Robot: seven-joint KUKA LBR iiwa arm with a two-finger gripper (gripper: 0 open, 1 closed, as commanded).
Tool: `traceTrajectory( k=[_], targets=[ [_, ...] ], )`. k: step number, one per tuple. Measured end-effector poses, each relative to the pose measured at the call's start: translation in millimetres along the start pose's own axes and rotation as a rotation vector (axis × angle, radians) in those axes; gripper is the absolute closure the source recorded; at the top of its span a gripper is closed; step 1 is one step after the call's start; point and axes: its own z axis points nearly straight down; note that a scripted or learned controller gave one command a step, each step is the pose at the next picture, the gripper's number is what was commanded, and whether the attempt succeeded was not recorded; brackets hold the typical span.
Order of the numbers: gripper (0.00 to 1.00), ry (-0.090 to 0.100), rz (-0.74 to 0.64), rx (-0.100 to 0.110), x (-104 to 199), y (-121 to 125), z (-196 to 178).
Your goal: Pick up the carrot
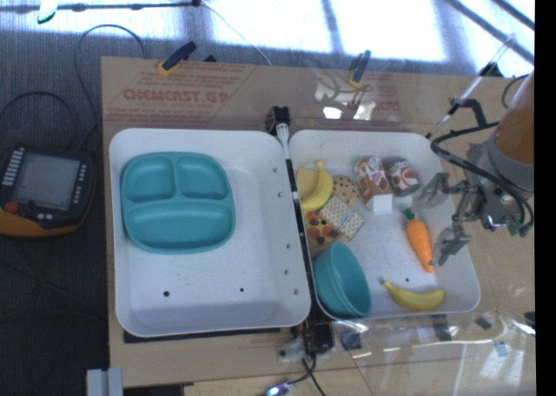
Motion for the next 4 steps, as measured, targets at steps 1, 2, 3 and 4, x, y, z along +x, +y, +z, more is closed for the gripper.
traceTrajectory(
  k=[1,2,3,4],
  targets=[
    [0.0,0.007,0.089,-0.005,-67,39,128],
    [0.0,-0.006,-0.105,0.003,-8,-33,146],
    [1.0,-0.009,-0.109,0.006,-10,-32,137],
    [0.0,-0.008,-0.109,0.005,-10,-32,137]
  ],
)
